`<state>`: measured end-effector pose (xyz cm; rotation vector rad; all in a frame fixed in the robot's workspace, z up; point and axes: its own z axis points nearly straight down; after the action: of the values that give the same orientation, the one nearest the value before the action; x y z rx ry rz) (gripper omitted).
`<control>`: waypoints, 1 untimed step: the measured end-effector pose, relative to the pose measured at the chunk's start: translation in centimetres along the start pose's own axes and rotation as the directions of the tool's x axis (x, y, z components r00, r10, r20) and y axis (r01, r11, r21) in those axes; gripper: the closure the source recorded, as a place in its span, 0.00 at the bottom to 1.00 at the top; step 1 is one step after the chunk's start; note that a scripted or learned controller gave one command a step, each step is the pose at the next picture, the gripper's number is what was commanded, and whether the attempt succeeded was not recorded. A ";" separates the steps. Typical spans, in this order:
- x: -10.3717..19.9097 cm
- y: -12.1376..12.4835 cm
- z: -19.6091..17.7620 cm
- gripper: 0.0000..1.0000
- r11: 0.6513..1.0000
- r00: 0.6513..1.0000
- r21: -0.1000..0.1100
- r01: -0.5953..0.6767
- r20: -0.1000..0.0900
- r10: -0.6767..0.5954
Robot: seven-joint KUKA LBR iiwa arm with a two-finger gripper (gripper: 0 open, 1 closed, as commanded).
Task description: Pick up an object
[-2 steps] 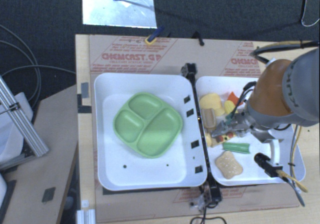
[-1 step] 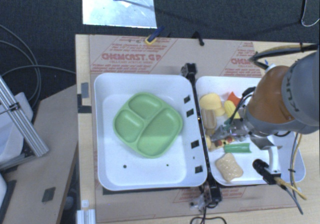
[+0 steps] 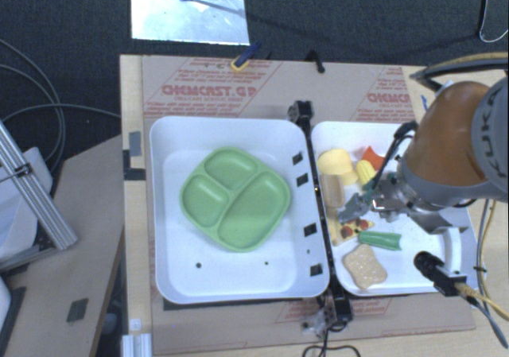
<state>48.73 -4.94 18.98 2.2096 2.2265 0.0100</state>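
The right bin (image 3: 402, 269) holds several toy foods. A yellow piece (image 3: 335, 161) lies at the back, with a tan cylinder (image 3: 331, 188) just in front of it. An orange-red piece (image 3: 371, 157) and a small yellow corn piece (image 3: 365, 173) sit beside them. Nearer the front are a green bean pod (image 3: 379, 240), a bread slice (image 3: 365, 266) and a small brown-red bit (image 3: 348, 228). My gripper (image 3: 355, 207) hangs low over the bin's middle, right of the tan cylinder and just above the small bit. I see nothing clearly held in it.
The left bin (image 3: 171, 268) holds a green divided plate (image 3: 235, 198). A black divider (image 3: 314, 188) runs between the two bins. My arm's orange band (image 3: 449, 137) covers the right bin's far right side.
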 end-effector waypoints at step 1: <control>-0.2 0.1 -0.5 1.00 1.000 1.000 0.002 -0.002 0.001 0.002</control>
<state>48.87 -5.14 19.52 2.2124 2.2246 0.0067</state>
